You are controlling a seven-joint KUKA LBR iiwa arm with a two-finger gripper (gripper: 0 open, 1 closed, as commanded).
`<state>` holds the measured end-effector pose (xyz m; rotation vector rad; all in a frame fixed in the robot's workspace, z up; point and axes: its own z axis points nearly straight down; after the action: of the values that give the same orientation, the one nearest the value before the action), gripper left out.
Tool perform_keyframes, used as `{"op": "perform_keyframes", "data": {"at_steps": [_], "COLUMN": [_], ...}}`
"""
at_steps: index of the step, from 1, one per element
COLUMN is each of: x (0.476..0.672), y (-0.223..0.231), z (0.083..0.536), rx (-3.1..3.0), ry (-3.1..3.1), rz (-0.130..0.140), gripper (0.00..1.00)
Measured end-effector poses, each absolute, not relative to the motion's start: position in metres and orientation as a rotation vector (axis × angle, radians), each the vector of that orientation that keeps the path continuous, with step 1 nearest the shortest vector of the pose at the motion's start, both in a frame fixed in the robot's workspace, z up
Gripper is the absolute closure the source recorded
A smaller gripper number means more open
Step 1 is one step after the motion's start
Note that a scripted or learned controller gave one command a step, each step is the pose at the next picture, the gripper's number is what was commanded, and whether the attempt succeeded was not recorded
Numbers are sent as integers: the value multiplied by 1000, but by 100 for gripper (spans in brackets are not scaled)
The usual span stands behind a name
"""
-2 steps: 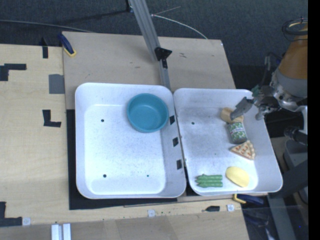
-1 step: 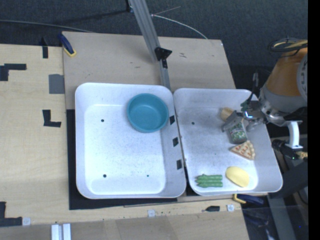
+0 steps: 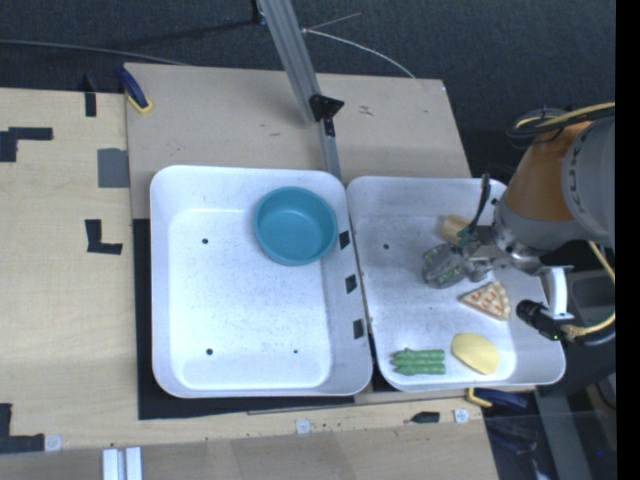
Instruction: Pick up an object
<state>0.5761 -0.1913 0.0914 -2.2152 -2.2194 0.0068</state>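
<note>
Carefully does it: gripper (image 3: 446, 265) low over the middle of the right bin (image 3: 392, 200), wrist reaching in from 3 o'clock. Cannot tell whether open or clenched, nor whether anything is caught in it; too dark and blurred at the tip.

Likely step: settling on one object to grasp. Nearest candidates: pale yellow piece (image 3: 455, 227) just beside the gripper at 12 o'clock, partly hidden by the wrist, and orange wedge (image 3: 487, 300) near it at 4 o'clock.

- Choose one target and centre squarely over it before descending.
- Come down vertically, to avoid nudging the neighbour.
- For the flat wedge, reach right down to the bin floor and close across the narrow width.
- Lift slowly, then check for a real hold.

Right bin also holding a green ridged piece (image 3: 418, 361) at 6 o'clock and a yellow oval (image 3: 474, 353) at 5 o'clock, close together by the near wall, well apart from the gripper.

Left bin (image 3: 180, 183): just a blue bowl (image 3: 295, 225), upright, at 1 o'clock near the far wall.
</note>
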Motion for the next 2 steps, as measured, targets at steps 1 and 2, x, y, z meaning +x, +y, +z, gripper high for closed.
{"op": "perform_keyframes", "data": {"at_steps": [1,2], "x": [577,577], "y": [-191,-186], "z": [105,148], "rx": [-2216,-2221], "ry": [-2223,-2225], "rz": [3,-2], "gripper": [100,100]}}
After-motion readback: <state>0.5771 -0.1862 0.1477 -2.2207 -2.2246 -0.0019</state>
